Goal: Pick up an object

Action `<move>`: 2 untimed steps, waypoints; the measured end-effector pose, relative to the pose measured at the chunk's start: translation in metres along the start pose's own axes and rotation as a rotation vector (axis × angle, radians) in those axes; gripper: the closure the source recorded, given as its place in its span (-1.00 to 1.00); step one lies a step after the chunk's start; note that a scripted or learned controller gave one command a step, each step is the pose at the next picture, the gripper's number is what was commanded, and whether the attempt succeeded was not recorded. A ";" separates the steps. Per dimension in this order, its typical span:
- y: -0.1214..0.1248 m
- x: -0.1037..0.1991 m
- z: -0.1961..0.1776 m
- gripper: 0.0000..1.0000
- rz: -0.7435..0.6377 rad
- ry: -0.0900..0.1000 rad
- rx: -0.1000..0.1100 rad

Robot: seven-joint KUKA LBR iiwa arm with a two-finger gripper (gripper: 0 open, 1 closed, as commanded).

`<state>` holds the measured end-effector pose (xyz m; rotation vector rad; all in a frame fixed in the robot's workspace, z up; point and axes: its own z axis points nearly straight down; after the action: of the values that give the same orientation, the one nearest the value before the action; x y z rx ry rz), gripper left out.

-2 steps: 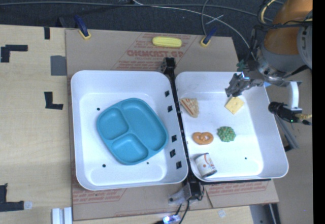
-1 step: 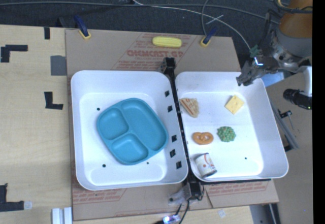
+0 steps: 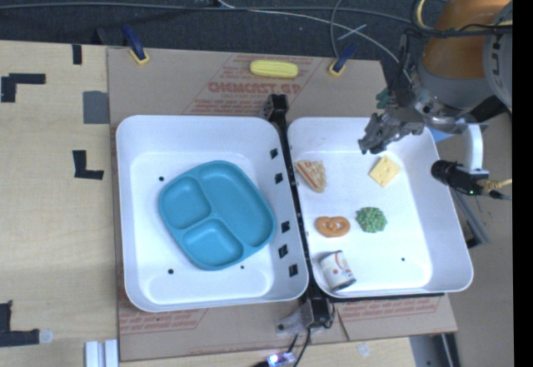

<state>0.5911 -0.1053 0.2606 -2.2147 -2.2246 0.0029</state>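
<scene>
Here, the gripper (image 3: 372, 141) hangs over the right bin's (image 3: 416, 274) far edge, whether apart or together I cannot tell; 5 objects lie below: cheese wedge (image 3: 384, 171), sandwich slice (image 3: 311, 175), pretzel (image 3: 332, 226), broccoli (image 3: 371, 219), can (image 3: 336, 270); the left bin (image 3: 141, 190) holds a blue tray (image 3: 216, 213).
</scene>
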 end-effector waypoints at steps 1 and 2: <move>-0.008 0.055 -0.003 1.00 -0.001 0.000 -0.001; -0.023 0.117 0.007 1.00 -0.002 0.001 0.000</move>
<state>0.5672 0.0114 0.2542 -2.2115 -2.2266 0.0025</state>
